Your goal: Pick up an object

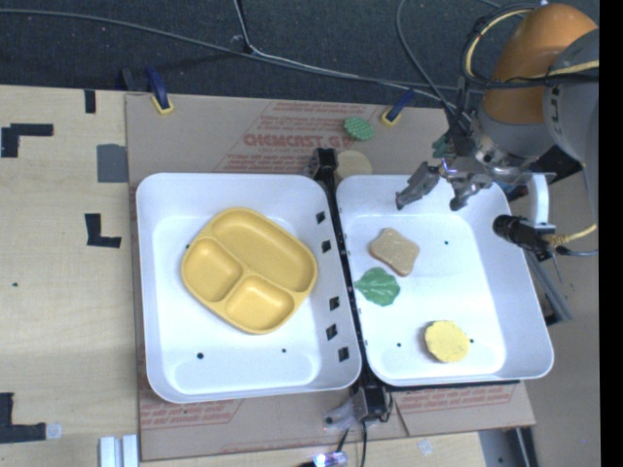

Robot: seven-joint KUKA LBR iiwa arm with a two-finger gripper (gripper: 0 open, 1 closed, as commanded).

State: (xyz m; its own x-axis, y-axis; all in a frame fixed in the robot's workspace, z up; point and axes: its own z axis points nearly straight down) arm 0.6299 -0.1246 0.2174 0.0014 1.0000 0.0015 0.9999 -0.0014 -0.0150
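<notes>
In the right bin (516, 290) lie a tan bread-like piece (394, 250), a green leaf-shaped piece (378, 286) just below it, and a round yellow piece (446, 341) near the front. My gripper (435, 192) hangs over the bin's back edge, up and to the right of the tan piece. Its two fingers are spread apart and open, with nothing between them.
The left bin (165, 358) holds a yellow divided plate (249, 269). A small green item (358, 126) and a pale round one (354, 161) lie on the cardboard behind the bins. Black clips run along the seam between the bins. Cables cross the dark floor behind.
</notes>
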